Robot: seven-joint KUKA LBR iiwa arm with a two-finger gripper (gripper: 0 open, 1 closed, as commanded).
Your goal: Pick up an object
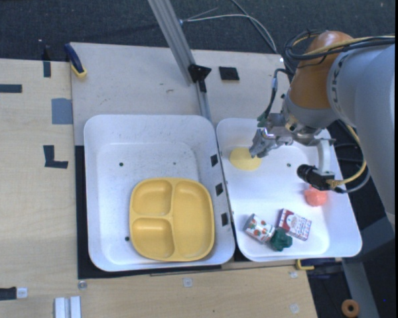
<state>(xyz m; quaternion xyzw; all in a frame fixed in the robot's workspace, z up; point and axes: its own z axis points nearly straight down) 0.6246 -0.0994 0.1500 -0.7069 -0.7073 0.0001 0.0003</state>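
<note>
My gripper [257, 150] hangs low over the back left part of the right bin [338, 240], its tips right at the upper edge of a flat pale yellow object [246, 160]. The fingers look close together, and nothing is visibly between them. Further right in that bin lies a small salmon-pink object [316, 197]. Near the bin's front sit a small red and white carton [258, 228], a dark green piece [280, 241] and a red and white packet [294, 224].
The left bin [106, 151] holds a yellow divided plate [172, 218]. A slanted metal pole [176, 35] rises behind the bins. Cables and a black connector [312, 175] trail from the wrist over the right bin's right side.
</note>
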